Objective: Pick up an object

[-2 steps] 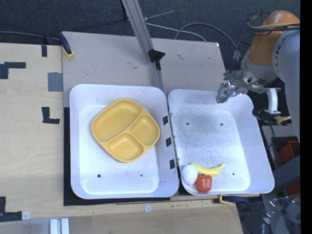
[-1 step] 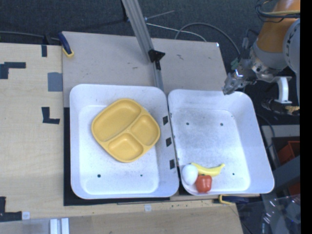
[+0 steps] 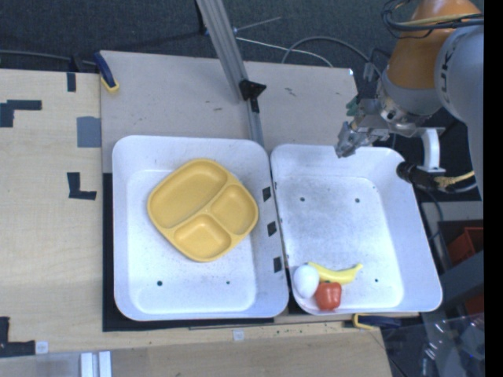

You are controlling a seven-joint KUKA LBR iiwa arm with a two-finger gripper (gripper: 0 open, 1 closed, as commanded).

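Note:
A yellow banana, a white egg-like ball and a red pepper lie clustered at the near edge of the right bin. My gripper hangs over the bin's far rim, well away from that cluster, and nothing shows between its fingers. A yellow three-compartment plate rests in the left bin.
A slanted metal pole stands behind the bins, its base near the gap between them. Cables lie on the bench behind the right bin. A yellow-handled clamp sits at the bench's far left corner.

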